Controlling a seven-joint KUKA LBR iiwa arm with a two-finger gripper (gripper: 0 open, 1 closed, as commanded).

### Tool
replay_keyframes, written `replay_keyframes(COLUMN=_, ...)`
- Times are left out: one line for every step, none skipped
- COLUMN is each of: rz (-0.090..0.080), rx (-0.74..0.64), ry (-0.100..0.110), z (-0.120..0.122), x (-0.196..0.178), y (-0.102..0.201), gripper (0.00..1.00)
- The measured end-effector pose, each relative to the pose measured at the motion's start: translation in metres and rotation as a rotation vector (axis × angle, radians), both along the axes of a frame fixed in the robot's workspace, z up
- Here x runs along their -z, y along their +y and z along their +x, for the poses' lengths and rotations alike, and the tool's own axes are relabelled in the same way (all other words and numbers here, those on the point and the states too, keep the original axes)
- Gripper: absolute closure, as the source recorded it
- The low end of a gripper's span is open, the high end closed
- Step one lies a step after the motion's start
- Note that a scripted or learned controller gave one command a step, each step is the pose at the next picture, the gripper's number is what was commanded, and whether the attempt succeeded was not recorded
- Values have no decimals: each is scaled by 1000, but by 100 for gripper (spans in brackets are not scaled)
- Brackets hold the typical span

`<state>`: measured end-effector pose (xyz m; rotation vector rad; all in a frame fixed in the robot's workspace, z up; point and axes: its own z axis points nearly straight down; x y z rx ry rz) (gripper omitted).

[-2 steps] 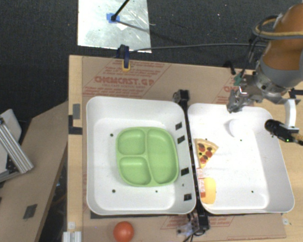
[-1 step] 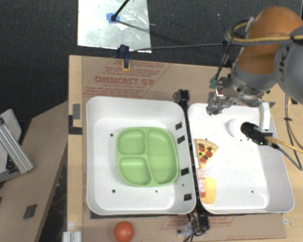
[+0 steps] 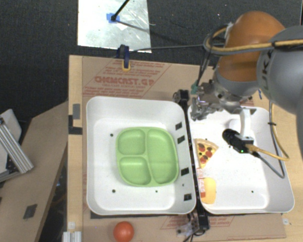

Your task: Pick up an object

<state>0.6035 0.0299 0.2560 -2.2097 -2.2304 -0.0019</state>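
Orange ball (image 3: 123, 231) foremost; pizza slice (image 3: 205, 152) points toward the camera; end effector (image 3: 198, 111) state unclear

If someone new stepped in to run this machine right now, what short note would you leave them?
Gripper: low over the right bin's top-left corner; nothing seen held.
Right bin: pizza-slice toy and yellow-orange piece along its left side.
Left bin: green divided tray.
Orange ball lies outside, in front of the bins.
Done: nothing lifted. Left: grasp and raise one object.

A divided tray (image 3: 147, 156) lies in the left bin (image 3: 98, 140); a pizza slice (image 3: 206, 151) in the right bin (image 3: 269, 183).
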Motion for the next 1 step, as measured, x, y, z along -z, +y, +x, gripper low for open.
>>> replay_keyframes(rz=-1, rx=1, ry=0, z=-7, x=20, y=49, gripper=100)
